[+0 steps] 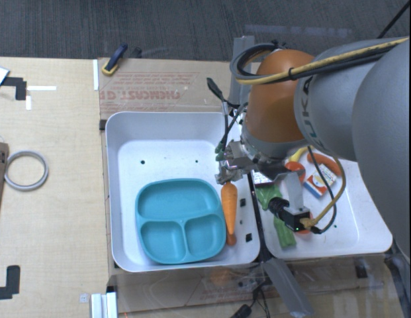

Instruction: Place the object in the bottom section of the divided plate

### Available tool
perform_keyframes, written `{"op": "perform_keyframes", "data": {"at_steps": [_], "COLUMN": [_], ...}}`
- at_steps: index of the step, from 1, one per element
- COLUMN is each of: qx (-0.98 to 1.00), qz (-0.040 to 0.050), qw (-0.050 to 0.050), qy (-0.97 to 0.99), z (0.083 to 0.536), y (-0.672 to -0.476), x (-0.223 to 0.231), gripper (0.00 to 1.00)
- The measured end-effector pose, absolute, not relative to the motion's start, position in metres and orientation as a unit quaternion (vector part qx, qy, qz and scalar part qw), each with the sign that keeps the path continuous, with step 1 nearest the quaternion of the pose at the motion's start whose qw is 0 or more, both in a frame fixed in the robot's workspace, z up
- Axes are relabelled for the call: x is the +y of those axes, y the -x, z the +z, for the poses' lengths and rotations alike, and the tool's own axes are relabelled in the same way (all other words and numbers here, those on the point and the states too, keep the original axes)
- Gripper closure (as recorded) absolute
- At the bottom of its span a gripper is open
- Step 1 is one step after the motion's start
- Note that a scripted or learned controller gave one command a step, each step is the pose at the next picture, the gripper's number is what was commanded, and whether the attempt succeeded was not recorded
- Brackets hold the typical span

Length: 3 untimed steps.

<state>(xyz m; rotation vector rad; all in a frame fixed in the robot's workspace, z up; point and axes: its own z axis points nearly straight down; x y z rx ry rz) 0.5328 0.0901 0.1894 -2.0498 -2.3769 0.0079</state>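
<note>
The hand (pixel 226 172), grip state unclear, hangs just above the orange plastic carrot (pixel 228 212), which lies beside the teal divided plate (pixel 181 220).

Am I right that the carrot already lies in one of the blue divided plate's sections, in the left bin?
Not quite. The camera view shows the carrot in the left bin, but on the bin floor just right of the blue divided plate, alongside its rim, not in any section.
</note>
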Motion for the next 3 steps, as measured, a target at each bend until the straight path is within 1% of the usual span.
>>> {"op": "perform_keyframes", "data": {"at_steps": [1,2,3], "qx": [-0.763,-0.733,-0.732], "qz": [0.0021,0.0034,0.0033], "qw": [0.001,0.001,0.001], "qy": [0.646,0.68,0.681], "z": [0.246,0.138,0.138], "y": [-0.485,-0.519,-0.519], "x": [0.073,0.145,0.144], "gripper": [1.0,1.0,0.0]}}
